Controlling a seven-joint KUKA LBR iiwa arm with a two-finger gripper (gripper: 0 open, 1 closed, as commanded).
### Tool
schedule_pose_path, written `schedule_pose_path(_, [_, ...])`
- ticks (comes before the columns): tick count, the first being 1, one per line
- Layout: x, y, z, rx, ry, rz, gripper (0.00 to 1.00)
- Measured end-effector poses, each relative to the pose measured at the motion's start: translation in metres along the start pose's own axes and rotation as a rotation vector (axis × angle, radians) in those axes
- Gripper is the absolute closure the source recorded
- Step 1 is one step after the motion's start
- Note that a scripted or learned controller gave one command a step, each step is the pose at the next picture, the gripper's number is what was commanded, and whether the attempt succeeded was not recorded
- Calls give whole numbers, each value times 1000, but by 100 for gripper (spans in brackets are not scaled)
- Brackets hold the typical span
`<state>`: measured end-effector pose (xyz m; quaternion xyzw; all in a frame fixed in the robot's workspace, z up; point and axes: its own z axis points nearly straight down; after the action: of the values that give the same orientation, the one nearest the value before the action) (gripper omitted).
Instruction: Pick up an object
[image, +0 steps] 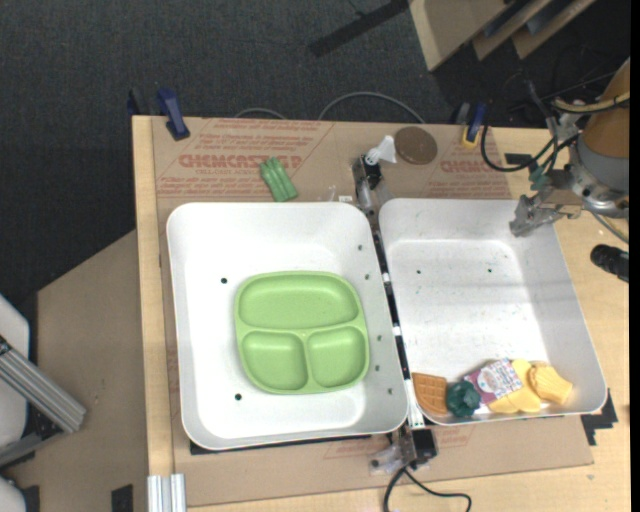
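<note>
White plastic bins sit side by side under me, and the pickable clutter is bunched in the near corner of the right bin: a waffle-brown piece, a dark green lump, a pink-and-white packet and some yellow pieces, all touching or overlapping against the front wall. My gripper hovers over the far right corner of that bin, well apart from the pile; at this angle I cannot tell how wide it stands, and nothing shows in its grasp.

Over in the left bin lies a green divided tray, flat on the floor. I judge it light but broad and low, awkward for two fingers unless I catch a rim.

The small pieces look like toy food to me, light, stiff, probably smooth and a bit slippery. I'd go for the waffle-brown piece at the pile's left end: its left side is free, so I'd pinch across its width. The crowding and the wall are my worry.
</note>
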<state>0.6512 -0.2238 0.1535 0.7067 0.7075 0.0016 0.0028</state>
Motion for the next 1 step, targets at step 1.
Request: schedule_pose_path(1, [26,-14,-22,7,3,-1,100])
